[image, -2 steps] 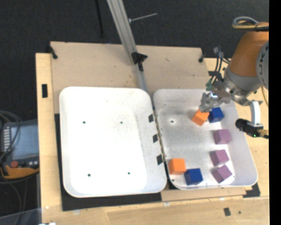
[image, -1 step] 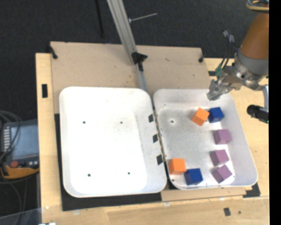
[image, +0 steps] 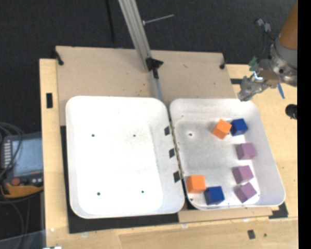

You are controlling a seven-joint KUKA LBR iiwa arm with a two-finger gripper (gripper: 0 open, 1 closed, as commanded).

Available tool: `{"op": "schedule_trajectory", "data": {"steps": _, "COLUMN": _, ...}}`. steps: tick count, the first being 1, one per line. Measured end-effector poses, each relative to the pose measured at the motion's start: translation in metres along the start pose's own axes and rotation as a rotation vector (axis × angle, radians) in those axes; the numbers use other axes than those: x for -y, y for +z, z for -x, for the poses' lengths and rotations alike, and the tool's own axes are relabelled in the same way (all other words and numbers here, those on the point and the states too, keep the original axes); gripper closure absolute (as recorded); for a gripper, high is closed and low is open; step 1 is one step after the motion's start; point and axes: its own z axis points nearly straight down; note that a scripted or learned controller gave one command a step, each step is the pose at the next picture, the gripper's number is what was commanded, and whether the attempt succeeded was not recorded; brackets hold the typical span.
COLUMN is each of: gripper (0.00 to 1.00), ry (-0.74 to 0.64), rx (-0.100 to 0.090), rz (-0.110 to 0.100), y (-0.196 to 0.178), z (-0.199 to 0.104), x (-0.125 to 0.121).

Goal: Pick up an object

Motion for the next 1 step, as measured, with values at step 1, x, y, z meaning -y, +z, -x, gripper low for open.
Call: {"op": "schedule_trajectory", "data": {"steps": 1, "gripper": 1.0, "ry": -0.001, "rx": -0.002, "rz": -0.008, "y": -0.0008, "z": -0.0396, "x": 0.023}}
